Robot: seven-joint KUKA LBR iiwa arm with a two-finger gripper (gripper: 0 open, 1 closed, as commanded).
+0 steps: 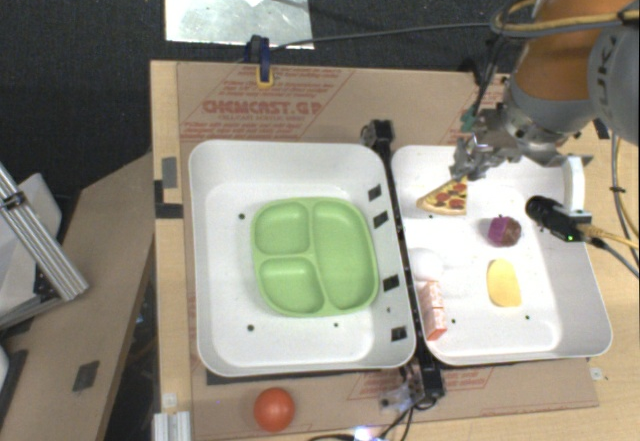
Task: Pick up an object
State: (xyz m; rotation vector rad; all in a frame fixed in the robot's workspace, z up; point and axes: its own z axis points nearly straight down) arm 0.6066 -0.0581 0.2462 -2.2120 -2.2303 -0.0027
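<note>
The right white bin [570, 329] holds a toy pizza slice [445, 198] near its back, a purple onion-like piece [504, 229] to its right, a yellow oblong piece [503, 283] in front of that, a white round piece [426, 263] and a red-and-white package [433, 310] against the left wall. My gripper [472, 159] hangs just above and behind the pizza slice, at the bin's back. Nothing shows between its fingers.
The left white bin [220, 329] holds a green divided tray [314, 256]. An orange ball [274, 408] lies on the cardboard in front of the bins. A metal rail [35, 239] sits at the left, and a blue clamp [260, 57] stands behind the bins.
</note>
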